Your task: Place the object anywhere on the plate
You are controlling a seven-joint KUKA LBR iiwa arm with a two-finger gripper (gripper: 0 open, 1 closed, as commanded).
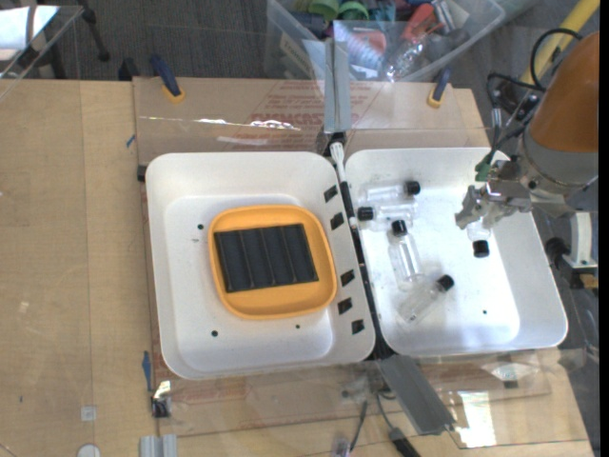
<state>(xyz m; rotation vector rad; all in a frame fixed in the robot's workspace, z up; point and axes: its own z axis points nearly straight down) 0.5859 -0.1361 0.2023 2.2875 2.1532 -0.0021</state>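
The gripper (479, 212) hangs over the right side of the right bin (533, 322); whether its fingers are spread or closed I cannot tell, and nothing shows between them. This looks like the reach before a grasp. Just below sits a small black cap (481, 248). The clear vials (404, 255) (probably capped plastic tubes) lie further left. The next move calls for descending onto one and carrying it to the orange plate (319, 298) in the left bin (171, 255).
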